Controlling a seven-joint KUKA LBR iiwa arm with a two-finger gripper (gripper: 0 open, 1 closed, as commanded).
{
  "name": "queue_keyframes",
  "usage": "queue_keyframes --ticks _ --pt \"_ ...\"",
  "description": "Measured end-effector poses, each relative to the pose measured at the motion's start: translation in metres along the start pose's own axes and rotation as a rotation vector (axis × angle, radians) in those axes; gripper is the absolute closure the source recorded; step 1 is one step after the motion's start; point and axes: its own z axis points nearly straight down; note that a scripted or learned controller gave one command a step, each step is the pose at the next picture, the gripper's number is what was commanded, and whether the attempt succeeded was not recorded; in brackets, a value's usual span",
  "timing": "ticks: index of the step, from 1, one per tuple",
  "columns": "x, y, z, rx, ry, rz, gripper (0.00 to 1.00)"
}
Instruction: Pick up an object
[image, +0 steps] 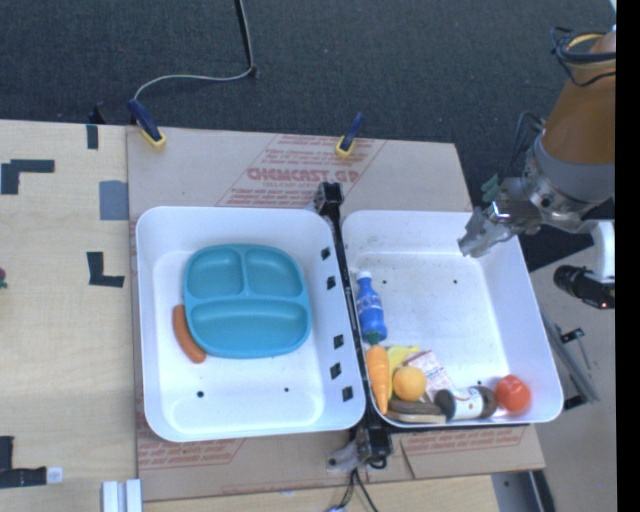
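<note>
Candidate objects lay heaped at the right bin's six o'clock edge: a blue bottle, a carrot, an orange ball, a dark bottle and a red tomato-like piece, touching or nearly so. In the left bin sat a blue divided tray with a sausage-shaped toy at its nine o'clock. The pincer hovered over the right bin's one o'clock corner, well apart from the pile, holding nothing; how wide it stood could not be told. The approach appeared unfinished: next, it would need to travel toward six o'clock and descend on one item.
</note>
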Motion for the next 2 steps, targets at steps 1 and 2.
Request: queue_keyframes --ticks 1,2 --pt "-0.041 -0.044 0.014 0.001 0.0 0.001 1.0" --pt "0.057 -0.09 0.026 0.001 0.001 -0.002 1.0"
